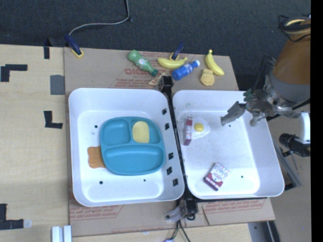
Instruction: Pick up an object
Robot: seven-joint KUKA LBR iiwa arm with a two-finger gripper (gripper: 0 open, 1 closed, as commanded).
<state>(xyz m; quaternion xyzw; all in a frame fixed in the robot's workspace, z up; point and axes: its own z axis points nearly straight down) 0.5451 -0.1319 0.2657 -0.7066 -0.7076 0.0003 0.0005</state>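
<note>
Nearest you, at the front of the right bin [262, 185], lies a small red-and-white packet [216, 176], flat on the floor, well apart from everything else. Further back in that bin, near the divider, you see a fried-egg toy [200, 128] with a thin red-and-white stick [187, 130] just beside it on its left, possibly touching; you can't tell for sure.

Look at the gripper [237, 113]: it hangs over the back right part of the right bin, fingers pointing left toward the egg, apart from it. Nothing sits between the fingers. Whether they are open or shut, you cannot tell from this angle. You see the arm [292, 64] coming in from the right.

Your left bin [81, 135] holds a blue divided plate [132, 147] with a yellow oval piece [141, 132] in its upper right compartment. An orange toast-like piece [94, 157] touches the plate's left edge.

Behind the bins, on the cardboard [101, 69], you have a green bottle [142, 62], two bananas [172, 62] [214, 64], a blue bottle [184, 70] and a yellow waffle-like piece [207, 77].
</note>
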